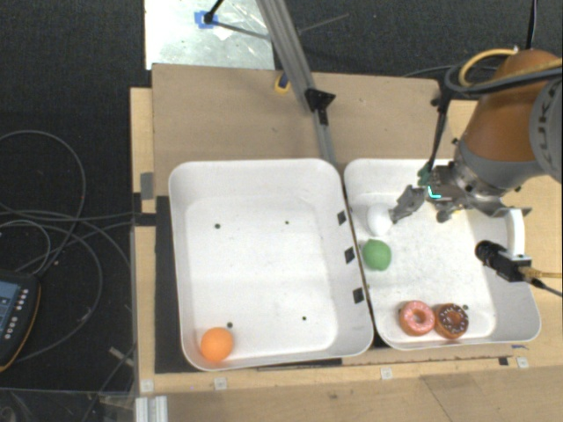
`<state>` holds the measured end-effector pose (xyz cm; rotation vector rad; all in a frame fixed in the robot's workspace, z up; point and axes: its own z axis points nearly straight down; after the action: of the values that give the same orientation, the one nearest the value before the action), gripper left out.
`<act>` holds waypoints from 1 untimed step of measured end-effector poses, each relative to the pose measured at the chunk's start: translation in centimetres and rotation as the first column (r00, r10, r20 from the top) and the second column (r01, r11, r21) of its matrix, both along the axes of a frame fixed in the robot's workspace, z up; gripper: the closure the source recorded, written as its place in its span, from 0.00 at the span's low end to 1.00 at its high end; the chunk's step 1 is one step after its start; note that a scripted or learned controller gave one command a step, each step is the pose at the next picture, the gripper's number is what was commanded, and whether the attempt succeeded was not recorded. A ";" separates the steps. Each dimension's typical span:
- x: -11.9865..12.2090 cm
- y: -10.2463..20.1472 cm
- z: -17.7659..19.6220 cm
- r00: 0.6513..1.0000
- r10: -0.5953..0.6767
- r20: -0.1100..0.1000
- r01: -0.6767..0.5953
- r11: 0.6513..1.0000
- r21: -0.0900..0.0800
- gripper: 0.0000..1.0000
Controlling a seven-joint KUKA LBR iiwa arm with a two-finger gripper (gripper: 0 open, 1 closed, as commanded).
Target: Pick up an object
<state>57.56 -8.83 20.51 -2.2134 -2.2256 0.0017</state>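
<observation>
Dark carpet surrounds a wooden bench (229, 112) bearing two white bins side by side. Take the green ball (376, 255) as the landmark: it lies in the right bin (528, 319), close to that bin's left wall. Just above the ball, touching or nearly so, sits a white ball (378, 221), hard to make out against the bin floor. Below and to the right of the green ball, near the front wall, lie a pink donut (417, 317) and a brown donut (452, 321), side by side and touching. Far to the lower left of the green ball, in the left bin (189, 183), an orange ball (216, 344) rests in the front corner.

Above and to the right of the green ball the gripper (406, 204) hangs low over the right bin, just beside the white ball; whether its jaws are spread or closed cannot be told, and nothing shows between them. Behind it the arm (510, 121) comes in from the right. Cables (53, 236) trail on the carpet well left of the green ball.
</observation>
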 end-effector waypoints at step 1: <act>0.1 0.0 0.2 1.000 -0.002 0.004 0.002 1.000 0.000 0.00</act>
<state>57.63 -8.86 20.67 -2.2181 -2.2248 -0.0018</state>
